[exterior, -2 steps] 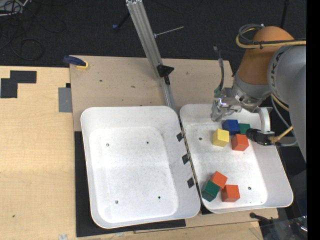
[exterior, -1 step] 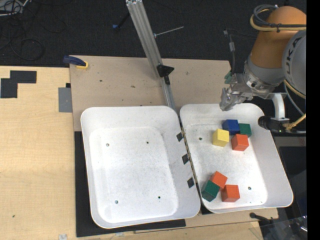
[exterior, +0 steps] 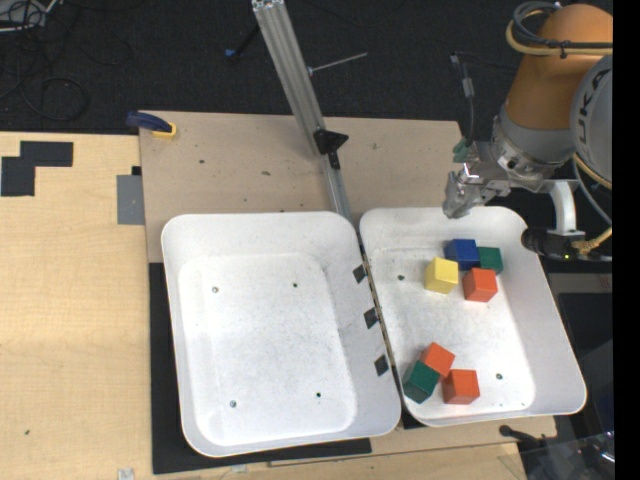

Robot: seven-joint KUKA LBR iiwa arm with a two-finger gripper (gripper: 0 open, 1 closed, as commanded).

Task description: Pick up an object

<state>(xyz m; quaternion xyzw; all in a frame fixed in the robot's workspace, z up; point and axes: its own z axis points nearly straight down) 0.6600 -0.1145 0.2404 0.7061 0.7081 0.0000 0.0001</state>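
Camera view: gripper (exterior: 459, 200) hangs over right bin (exterior: 560, 368) far rim, approx 12 o'clock of the blocks; can't tell its state, nothing seen held. Blue block (exterior: 462, 250), yellow block (exterior: 441, 275), green block (exterior: 490, 259), orange block (exterior: 480, 284) cluster at bin's 1 o'clock. Two more orange + one green at 6 o'clock. Left bin (exterior: 200, 238) at 9 o'clock.

Robotics lab: aluminium strut (exterior: 295, 78) left of the claw (exterior: 462, 196), loose cables (exterior: 40, 8) far left, plywood table (exterior: 240, 163).
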